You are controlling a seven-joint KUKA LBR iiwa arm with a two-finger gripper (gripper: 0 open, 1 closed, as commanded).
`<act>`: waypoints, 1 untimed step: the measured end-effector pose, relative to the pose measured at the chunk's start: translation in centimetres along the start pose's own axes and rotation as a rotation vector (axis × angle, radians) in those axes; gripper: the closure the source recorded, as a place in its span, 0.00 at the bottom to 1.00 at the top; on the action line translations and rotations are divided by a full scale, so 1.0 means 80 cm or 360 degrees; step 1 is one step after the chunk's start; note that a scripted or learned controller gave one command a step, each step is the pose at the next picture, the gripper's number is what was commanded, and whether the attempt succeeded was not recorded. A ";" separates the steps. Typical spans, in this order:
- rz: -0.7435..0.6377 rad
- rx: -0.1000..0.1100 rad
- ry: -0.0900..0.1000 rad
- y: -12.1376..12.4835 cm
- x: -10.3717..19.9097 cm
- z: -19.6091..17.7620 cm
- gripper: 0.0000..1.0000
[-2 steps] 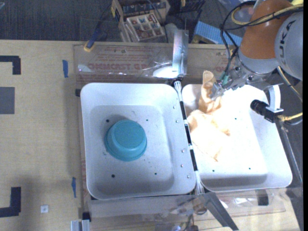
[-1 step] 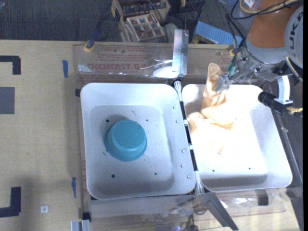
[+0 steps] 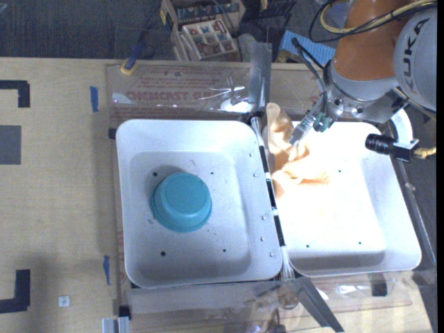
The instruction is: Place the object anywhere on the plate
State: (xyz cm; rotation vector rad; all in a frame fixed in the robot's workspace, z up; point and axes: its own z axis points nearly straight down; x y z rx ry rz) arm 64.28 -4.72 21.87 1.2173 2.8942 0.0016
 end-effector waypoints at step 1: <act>-0.0631 -0.0002 -0.0001 0.020 0.054 0.008 1.00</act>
